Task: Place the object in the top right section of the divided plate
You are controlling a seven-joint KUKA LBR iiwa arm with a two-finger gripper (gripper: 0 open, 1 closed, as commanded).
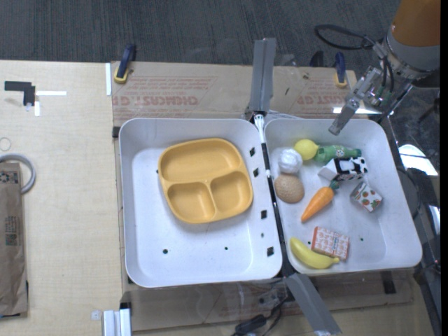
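- The hand (344, 121) hovers at the right bin's (402, 187) upper edge; whether it's open, I cannot tell.
- Objects, such as the carrot (318, 202), lie unpicked there.
- Next: descend, grasp, carry to the yellow plate (204, 179).

Robotics lab: bench (56, 187), clamps (125, 63), white bins (133, 208).

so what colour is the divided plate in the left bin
Yellow-orange all over, plain with no pattern; the divided plate shows best in the camera view.
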